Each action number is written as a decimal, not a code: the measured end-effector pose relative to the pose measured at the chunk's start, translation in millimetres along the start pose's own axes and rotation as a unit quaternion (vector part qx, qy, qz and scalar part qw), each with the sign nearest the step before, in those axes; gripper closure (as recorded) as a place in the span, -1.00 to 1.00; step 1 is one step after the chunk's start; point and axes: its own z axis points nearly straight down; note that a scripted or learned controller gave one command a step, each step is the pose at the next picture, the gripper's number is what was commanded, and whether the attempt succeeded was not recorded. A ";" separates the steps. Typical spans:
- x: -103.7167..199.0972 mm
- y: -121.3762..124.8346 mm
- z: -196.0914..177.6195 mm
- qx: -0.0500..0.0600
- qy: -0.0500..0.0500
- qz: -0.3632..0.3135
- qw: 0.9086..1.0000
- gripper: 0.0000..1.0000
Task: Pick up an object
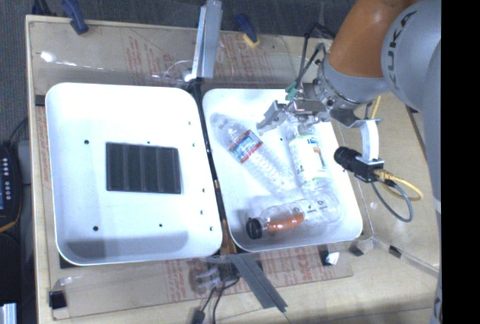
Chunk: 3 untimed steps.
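I see the hand [289, 114] low over the right shallow white bin [225, 101], at its 12 o'clock end. I cannot tell its opening or any hold. Three clear plastic bottles lie there: red-labelled [251, 151] at centre, white-labelled [307, 157] toward 3 o'clock, black-capped [289, 219] at 6 o'clock.
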 end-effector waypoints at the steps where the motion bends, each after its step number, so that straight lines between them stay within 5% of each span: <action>1: -1.5 -63.9 -1.2 -0.002 0.000 -0.051 0.999 -1.00; 2: -6.2 -27.1 3.3 -0.002 -0.001 -0.065 0.998 -1.00; 3: 8.0 17.8 122.5 0.000 0.000 -0.175 0.985 -1.00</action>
